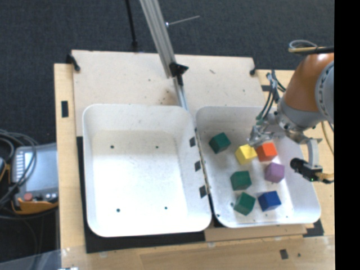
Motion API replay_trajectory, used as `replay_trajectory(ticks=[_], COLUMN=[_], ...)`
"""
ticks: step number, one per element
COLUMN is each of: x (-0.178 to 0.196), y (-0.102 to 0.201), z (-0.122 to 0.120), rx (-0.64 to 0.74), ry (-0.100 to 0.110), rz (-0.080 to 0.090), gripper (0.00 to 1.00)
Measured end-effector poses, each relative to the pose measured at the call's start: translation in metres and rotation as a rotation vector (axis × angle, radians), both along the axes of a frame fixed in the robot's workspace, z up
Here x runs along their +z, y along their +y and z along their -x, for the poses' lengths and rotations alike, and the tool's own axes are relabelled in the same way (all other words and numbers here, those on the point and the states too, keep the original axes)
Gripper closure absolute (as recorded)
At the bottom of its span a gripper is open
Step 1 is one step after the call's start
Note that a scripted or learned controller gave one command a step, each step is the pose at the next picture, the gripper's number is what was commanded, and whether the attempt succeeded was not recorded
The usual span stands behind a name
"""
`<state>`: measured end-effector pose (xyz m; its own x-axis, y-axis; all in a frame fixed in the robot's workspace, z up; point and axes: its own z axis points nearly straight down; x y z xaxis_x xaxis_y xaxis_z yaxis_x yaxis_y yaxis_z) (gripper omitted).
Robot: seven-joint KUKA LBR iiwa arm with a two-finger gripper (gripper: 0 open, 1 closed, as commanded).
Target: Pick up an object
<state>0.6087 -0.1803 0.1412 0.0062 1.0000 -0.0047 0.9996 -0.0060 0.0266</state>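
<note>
The right bin (225, 117) holds several blocks: a green one (219, 142) at the upper left, a yellow one (246, 154), an orange one (267, 151), a purple one (274, 172), a green one (241, 180), another green one (244, 203) and a blue one (269, 200). My gripper (257, 138) hangs low over the bin, just above the gap between the yellow and orange blocks. The wrist and cables hide its fingertips. No block is seen between them.
The left bin (140, 167) lies beside the right one. A slanted aluminium pole (160, 32) rises from behind the bins. The grey and orange arm (306, 91) covers the right bin's upper right corner. A grey box with cables (28, 176) sits off the bench at left.
</note>
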Motion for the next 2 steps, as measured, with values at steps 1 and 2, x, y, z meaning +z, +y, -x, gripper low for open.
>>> replay_trajectory(ticks=[1, 2], x=[0.065, 0.124], y=[-0.004, 0.002], z=[0.000, 0.005], rx=[0.009, 0.010], ry=[0.019, 0.018], rz=[-0.002, -0.002], gripper=[1.00, 1.00])
